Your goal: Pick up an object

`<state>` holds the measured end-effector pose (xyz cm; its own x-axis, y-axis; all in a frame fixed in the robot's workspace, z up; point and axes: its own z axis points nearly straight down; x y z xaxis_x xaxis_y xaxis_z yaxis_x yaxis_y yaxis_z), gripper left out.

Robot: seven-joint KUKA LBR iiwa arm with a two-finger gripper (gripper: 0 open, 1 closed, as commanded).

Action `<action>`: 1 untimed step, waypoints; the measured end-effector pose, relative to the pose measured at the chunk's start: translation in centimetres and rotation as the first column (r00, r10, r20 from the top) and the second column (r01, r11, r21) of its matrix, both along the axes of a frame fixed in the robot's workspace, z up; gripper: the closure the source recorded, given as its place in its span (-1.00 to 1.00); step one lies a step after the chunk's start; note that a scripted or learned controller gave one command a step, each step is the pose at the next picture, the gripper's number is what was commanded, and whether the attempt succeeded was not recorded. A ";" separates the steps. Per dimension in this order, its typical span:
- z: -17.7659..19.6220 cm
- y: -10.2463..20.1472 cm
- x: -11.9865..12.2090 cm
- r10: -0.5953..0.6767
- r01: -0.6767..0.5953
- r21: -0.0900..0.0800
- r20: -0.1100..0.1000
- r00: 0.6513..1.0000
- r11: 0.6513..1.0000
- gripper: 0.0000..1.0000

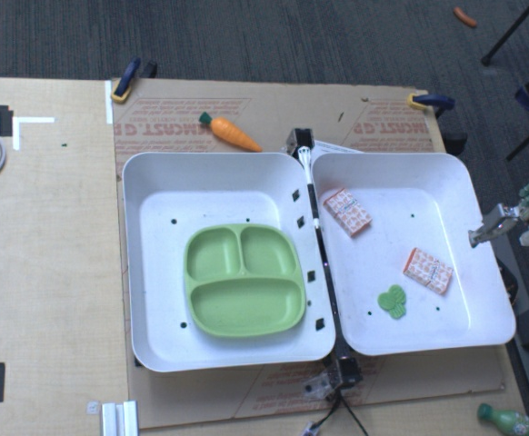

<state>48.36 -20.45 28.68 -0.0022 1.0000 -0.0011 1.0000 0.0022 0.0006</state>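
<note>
The desk (46,289) carries 2 white bins. The left bin (142,271) holds 1 green 3-section plate (244,281). The right bin (455,189) holds 2 orange patterned boxes, 1 far left (347,212) and 1 nearer right (427,271), their print too small to read, plus 1 green piece (393,301). 1 toy carrot (231,133) lies beyond the bins on cardboard (169,125) bearing reversed red lettering. The hand (483,234) hangs at the right rim; its spread cannot be told.

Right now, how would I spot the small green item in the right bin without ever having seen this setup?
Start at the right bin of the two white ones. Near its front edge, below and left of the lower of two orange-patterned packets, lies the small green piece. It is the one green, rounded, lumpy thing in that bin; the packets are flat rectangles.
</note>
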 end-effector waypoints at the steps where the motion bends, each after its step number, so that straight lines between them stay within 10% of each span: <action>1: -13.5 4.2 -0.6 0.162 -0.162 0.001 -0.001 0.987 0.987 -1.00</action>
